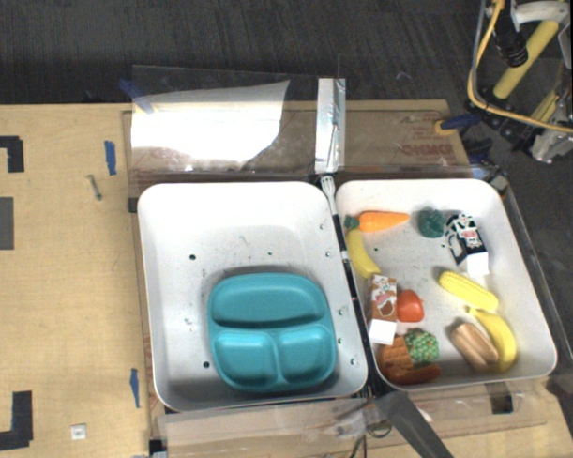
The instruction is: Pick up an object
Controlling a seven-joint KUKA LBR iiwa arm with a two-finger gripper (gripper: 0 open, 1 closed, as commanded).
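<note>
Two white bins sit side by side on the tabletop [55, 325]. The left bin [166, 274] holds a teal divided tray [269, 329], lying flat toward its near edge.

The right bin [429, 265] holds the toy food. A carrot [384, 221] lies near the far wall, with a dark green piece [431, 222] just beside it and a black-and-white carton [468, 238] to the right of that. A banana [362, 255] lies along the left wall. Below it, a small printed box [384, 297] touches a red tomato [410, 306]. A corn cob [469, 290] lies right of centre. A second banana [499, 336] curves beside a brown roll [471, 345] at the near right corner. A knobbly green piece [422, 344] rests near the front wall.
</note>
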